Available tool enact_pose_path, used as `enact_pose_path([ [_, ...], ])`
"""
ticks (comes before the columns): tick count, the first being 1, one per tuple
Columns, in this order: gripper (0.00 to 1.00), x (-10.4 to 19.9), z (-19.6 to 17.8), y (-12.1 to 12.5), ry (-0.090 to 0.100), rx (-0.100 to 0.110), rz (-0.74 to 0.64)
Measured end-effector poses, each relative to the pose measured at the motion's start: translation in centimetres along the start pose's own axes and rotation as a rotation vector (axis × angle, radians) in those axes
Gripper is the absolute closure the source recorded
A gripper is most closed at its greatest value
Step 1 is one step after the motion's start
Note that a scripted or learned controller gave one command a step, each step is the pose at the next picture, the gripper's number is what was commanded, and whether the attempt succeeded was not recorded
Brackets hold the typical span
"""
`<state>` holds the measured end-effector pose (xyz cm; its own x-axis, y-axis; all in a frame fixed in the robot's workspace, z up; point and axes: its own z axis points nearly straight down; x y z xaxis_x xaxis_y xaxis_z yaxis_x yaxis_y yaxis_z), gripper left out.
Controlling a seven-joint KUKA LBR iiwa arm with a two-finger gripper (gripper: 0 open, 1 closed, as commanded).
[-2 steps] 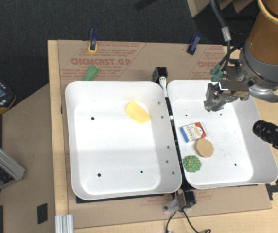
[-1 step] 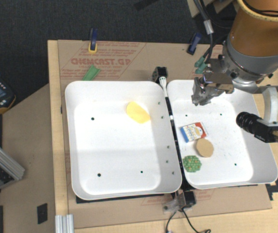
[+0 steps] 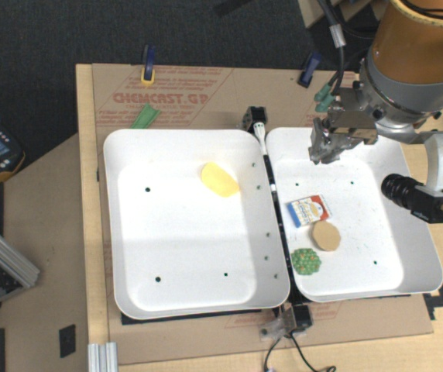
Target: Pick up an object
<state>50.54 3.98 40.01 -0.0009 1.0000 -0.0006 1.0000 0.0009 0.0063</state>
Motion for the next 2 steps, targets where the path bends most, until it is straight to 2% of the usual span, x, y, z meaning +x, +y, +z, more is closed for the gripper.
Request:
enact_pose_path([
  [2,1.0,0.0,-2.0,0.1,-0.001,-0.004,-0.001],
])
